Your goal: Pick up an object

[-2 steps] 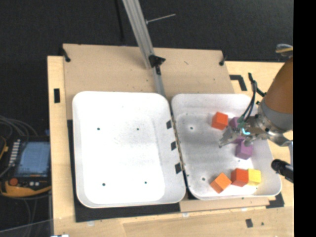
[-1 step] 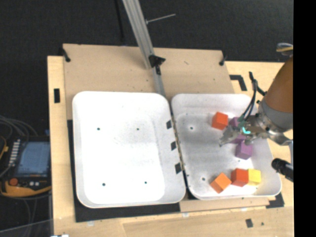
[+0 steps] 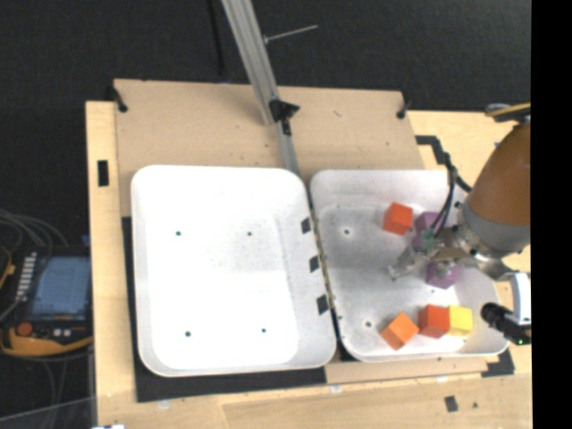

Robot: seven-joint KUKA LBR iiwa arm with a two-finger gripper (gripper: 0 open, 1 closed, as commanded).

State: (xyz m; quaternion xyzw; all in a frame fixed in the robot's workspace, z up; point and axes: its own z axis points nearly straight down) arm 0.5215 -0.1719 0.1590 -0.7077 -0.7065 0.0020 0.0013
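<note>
The hand [image 3: 427, 256] hangs low inside the right bin [image 3: 357, 195], at the end of the grey arm with its orange band [image 3: 506, 181] coming in from the right. Its metal fingers splay toward the left over the bin floor, but how far apart they stand cannot be told, and nothing can be seen clearly between them. A purple object [image 3: 439, 273] sits right at the hand, partly hidden beneath it, so contact cannot be judged. Just up and left of the hand lies an orange cube [image 3: 399, 218], close but apart from it. Well below the hand, near the bin's front wall, three blocks sit in a row: an orange block [image 3: 401, 330], a red block [image 3: 433, 320] beside it, and a yellow block [image 3: 460, 319] touching the red one. Far to the hand's left lies the left bin [image 3: 223, 266] on the tabletop [image 3: 103, 239].
</note>
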